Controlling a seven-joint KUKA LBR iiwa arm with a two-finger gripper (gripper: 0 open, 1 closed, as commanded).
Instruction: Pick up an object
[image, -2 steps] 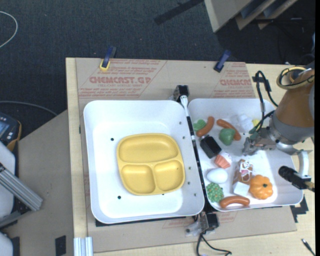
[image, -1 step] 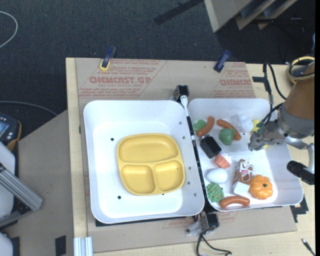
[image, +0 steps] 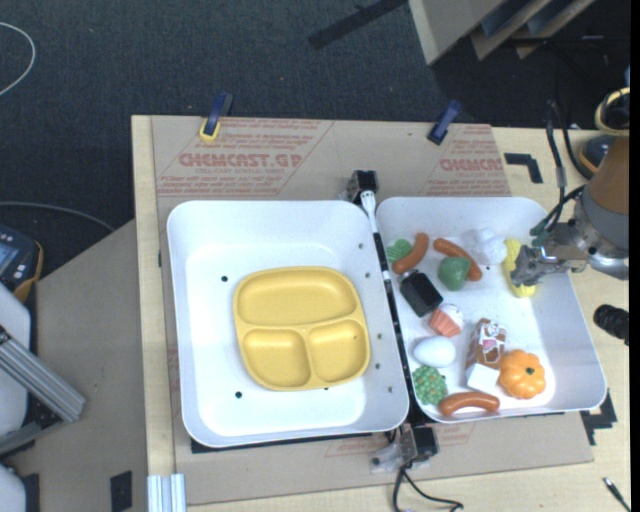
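Hovering end effector (image: 528, 268) at yellow toy (image: 520, 283), state unclear, 3 sausages (image: 410, 254), 1 pumpkin (image: 523, 374)

Paper-covered bench (image: 300, 150) with two shallow white bins side by side, left bin (image: 200, 300) and right bin (image: 570, 340).

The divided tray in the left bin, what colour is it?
Yellow all over: the tray shows plainly in the camera view, inside the white left bin.
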